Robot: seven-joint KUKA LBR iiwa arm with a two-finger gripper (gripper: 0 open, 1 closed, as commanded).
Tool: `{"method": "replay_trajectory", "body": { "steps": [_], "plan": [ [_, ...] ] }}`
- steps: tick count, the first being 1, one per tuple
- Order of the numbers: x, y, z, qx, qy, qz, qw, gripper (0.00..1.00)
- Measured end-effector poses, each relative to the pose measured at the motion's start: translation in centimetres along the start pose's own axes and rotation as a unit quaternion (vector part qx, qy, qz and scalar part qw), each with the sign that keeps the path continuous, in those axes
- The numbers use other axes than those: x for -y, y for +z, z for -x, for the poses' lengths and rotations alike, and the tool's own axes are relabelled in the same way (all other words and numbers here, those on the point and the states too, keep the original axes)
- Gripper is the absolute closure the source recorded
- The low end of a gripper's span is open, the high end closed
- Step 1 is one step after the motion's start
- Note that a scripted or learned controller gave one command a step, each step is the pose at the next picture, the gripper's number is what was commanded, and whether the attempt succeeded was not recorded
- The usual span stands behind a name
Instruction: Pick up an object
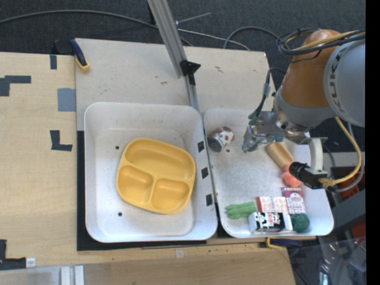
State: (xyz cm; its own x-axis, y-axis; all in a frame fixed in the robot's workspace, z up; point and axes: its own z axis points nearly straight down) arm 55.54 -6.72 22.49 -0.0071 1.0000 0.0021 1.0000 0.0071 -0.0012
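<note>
My gripper hangs over the back of the right bin, its dark fingers pointing down. A small white and brown toy lies just to its left. A tan cylinder lies just to its right, with an orange piece beyond it. Along the bin's front edge sit a green object, small printed boxes, a black and white item and a green ball. I see nothing between the fingers.
The left bin holds a yellow divided plate. A metal pole slants across the bench behind the bins. Cables trail at the back right near the arm.
</note>
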Motion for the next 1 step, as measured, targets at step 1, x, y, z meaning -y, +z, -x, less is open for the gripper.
{"method": "replay_trajectory", "body": {
  "steps": [1],
  "plan": [
    [-0.28,-0.2,-4.91,0.0,0.0,0.0,1.0,1.0]
  ]
}}
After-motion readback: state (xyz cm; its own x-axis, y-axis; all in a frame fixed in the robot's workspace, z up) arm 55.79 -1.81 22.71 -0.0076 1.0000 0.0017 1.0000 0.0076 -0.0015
